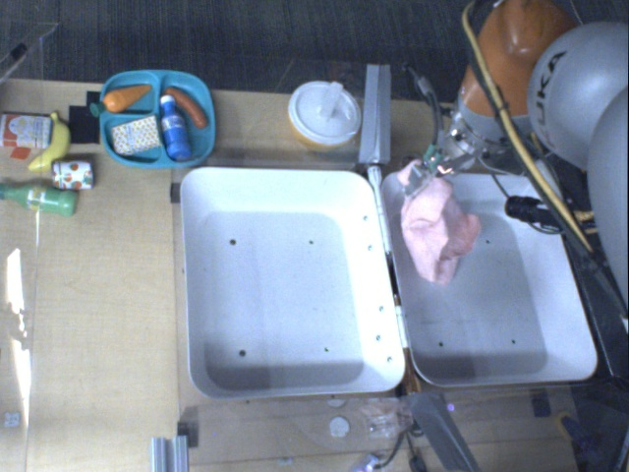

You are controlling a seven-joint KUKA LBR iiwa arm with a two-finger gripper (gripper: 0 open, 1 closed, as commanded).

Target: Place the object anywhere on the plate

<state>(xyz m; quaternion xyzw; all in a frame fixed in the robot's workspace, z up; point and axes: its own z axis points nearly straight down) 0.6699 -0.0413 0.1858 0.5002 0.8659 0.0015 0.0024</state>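
Camera view: the gripper (pixel 432 165) pinches the top of a crumpled pink cloth (pixel 438 228), which hangs over the right shallow white bin (pixel 531 352) near its upper-left corner.

Soft pink cloth (pixel 438 229), matt and wrinkled, at about one o'clock in the right bin (pixel 511 352). Smooth white plastic for both bins, slightly glossy, same on the left bin (pixel 285 362). Pale wood bench (pixel 88 342), matt. Glossy blue plastic tray (pixel 201 131) at ten o'clock. Shiny grey and orange shell on the arm (pixel 570 67).
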